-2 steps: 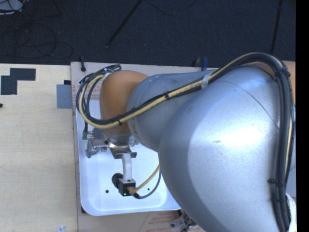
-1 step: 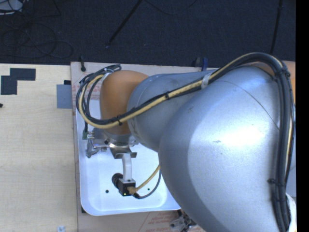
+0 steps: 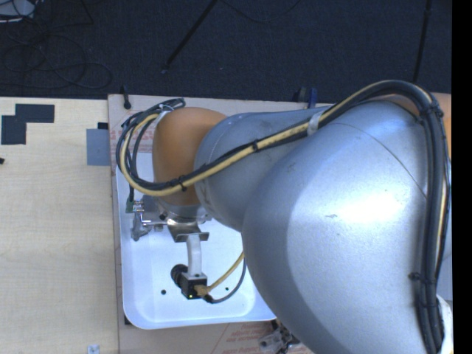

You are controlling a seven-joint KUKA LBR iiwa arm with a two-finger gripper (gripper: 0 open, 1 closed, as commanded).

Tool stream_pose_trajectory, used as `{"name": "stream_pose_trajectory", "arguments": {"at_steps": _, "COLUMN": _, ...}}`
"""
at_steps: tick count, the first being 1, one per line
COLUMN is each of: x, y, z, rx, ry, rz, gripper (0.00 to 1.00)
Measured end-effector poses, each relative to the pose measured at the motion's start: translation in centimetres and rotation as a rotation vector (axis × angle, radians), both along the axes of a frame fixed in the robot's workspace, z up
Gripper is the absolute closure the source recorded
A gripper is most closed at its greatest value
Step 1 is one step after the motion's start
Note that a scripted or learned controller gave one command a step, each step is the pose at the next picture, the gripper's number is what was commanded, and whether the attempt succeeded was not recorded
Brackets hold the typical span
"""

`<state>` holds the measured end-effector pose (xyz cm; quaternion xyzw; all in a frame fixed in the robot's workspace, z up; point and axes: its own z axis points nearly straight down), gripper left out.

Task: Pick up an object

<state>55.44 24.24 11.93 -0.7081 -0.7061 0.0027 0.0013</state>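
My grey arm reaches in from the right and covers most of the white bin (image 3: 144,295). Its orange band (image 3: 177,150) hangs over the bin's left half. Below the band, the gripper (image 3: 151,223) shows as metal parts low over the bin floor near the left wall. The wrist hides its tips. On the bare strip of bin floor along the left and front I see no loose object, only a tiny dark speck (image 3: 163,293).
The pale wooden bench top (image 3: 51,227) stretches left of the bin, with a grey square (image 3: 96,146) and black patches (image 3: 29,120) on it. The bin's left wall stands close to the gripper. Cables loop around the wrist (image 3: 136,135).
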Motion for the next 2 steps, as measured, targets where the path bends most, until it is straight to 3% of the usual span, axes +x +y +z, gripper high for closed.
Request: {"name": "stream_pose_trajectory", "arguments": {"at_steps": 2, "x": 0.0, "y": 0.0, "z": 0.0, "rx": 0.0, "ry": 0.0, "rz": 0.0, "gripper": 0.0}}
